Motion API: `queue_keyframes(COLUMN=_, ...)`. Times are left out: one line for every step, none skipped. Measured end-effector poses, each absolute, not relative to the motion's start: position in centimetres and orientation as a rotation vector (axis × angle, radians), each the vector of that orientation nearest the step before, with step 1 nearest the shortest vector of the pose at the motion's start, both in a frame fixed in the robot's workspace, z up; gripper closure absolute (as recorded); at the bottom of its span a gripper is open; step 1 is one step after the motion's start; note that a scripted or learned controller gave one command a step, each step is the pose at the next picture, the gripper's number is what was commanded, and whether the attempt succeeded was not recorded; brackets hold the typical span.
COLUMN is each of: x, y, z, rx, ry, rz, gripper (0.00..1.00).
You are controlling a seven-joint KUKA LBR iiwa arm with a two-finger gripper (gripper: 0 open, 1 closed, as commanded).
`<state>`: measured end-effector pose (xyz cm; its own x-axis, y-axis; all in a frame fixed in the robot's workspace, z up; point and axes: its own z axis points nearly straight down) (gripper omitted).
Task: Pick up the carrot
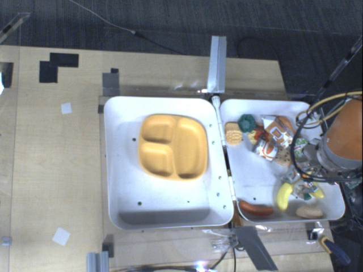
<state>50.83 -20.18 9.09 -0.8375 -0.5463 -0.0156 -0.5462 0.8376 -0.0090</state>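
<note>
Carrot (259,135): the small orange-red piece in the upper part of the right bin (249,174), identified tentatively because it is small and partly crowded. It lies just beside a green piece (247,122) on its upper left and touches, or nearly touches, a packet (278,134) on its right. By its look it is a toy food item, and so is judged light, stiff and rather smooth. It is unlikely to break but may slip or roll out of a shallow pinch. The best hold is judged to be across its narrow width at mid-length, approached from the open bin floor below it, since its neighbours block the other sides. A round biscuit (232,133) lies to the left against the bin wall. The gripper (297,181) hangs over the lower right of the same bin, well apart from the carrot and amid cables. Whether it is released or clenched cannot be told, and nothing is seen held in it. Just beside it lie a banana (283,196) and a pale bun (309,212). A sausage (256,209) rests along the lower wall. The left bin (122,152) holds a yellow sectioned tray (173,146). The packet bears white and orange print, too small to read. No other writing or brand is legible.
</note>
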Motion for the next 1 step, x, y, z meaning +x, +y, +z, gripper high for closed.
queue_keyframes(x=50.87, y=-20.09, z=9.05, rx=-1.214, ry=2.881, rz=-0.009, gripper=1.0)
